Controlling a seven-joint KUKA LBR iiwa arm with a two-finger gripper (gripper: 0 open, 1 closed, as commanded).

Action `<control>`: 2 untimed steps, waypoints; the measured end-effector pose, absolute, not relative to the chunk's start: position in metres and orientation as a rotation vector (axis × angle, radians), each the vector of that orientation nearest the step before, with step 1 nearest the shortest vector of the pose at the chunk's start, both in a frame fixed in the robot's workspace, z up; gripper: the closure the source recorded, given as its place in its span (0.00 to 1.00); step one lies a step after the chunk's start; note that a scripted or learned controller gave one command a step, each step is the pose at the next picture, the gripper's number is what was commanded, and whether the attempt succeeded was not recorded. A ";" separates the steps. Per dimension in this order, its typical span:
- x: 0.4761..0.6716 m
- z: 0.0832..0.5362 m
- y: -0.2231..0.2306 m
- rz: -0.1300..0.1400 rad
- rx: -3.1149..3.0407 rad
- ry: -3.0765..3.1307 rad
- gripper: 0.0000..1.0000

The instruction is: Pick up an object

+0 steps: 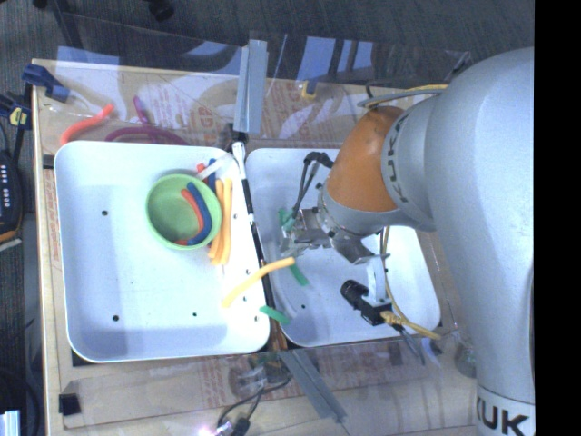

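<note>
Both bins are plain white: the left bin (109, 289) and the right bin (318, 321). In the left one sits a light green bowl (168, 209) holding curved red, blue and orange pieces (195, 209). Beside it lie orange-yellow sticks (223, 225), and a yellow strip (259, 275) crosses the bins' shared edge. Small green pieces (298, 275) lie in the right bin. The arm (472, 153) is grey with an orange band (363, 162). The bench (163, 94) is pale tan with faint reddish print.

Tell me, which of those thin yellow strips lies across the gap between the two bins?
The lone yellow strip lower down, bridging both bins near the tool. The other yellow strips lie bunched beside the green bowl.
</note>
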State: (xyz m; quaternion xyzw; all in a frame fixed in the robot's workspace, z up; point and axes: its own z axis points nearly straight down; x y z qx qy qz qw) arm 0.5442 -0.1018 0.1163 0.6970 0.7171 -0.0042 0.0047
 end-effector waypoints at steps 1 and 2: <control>0.575 0.191 -0.045 -0.003 2.476 1.937 1.00; 0.566 0.234 -0.126 -0.002 2.416 2.012 1.00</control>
